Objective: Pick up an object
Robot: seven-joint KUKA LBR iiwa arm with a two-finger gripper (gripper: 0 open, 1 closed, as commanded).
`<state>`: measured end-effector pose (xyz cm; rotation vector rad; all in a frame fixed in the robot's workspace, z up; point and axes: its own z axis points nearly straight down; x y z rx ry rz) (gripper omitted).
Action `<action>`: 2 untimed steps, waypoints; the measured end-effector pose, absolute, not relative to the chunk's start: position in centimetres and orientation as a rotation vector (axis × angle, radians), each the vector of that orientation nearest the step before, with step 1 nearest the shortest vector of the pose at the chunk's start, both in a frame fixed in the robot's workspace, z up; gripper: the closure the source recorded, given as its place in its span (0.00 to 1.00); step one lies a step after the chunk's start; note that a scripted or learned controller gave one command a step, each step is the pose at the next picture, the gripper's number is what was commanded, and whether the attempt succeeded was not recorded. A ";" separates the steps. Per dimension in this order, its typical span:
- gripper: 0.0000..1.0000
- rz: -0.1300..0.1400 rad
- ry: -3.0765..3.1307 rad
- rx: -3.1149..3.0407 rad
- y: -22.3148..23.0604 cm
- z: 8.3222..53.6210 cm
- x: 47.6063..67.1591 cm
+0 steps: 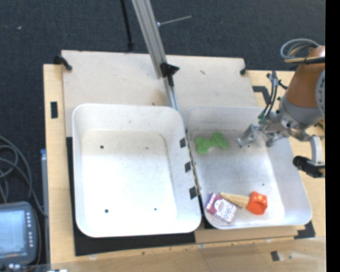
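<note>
Camera view: arm (303,95) cut off at right, fingers (250,136) blurred.

We see a robotics lab or test cell. A plain wooden bench (130,78) stands on dark carpet (56,16) and bears two white bins (85,123) side by side. A slanted aluminium rail (150,27) rises over the bench, loose cables (3,157) lie on the floor, and a control pendant (8,231) with a screen sits at the lower left. The arm (303,95) reaches in from the right.

Open floor between green toy (211,143) and carton (221,207)
</note>
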<state>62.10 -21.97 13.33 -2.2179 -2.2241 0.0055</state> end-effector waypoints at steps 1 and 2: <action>1.00 -0.003 -2.231 -2.223 -22.1 14.8 62.3; 1.00 -0.007 -2.231 -2.223 -22.2 21.4 62.3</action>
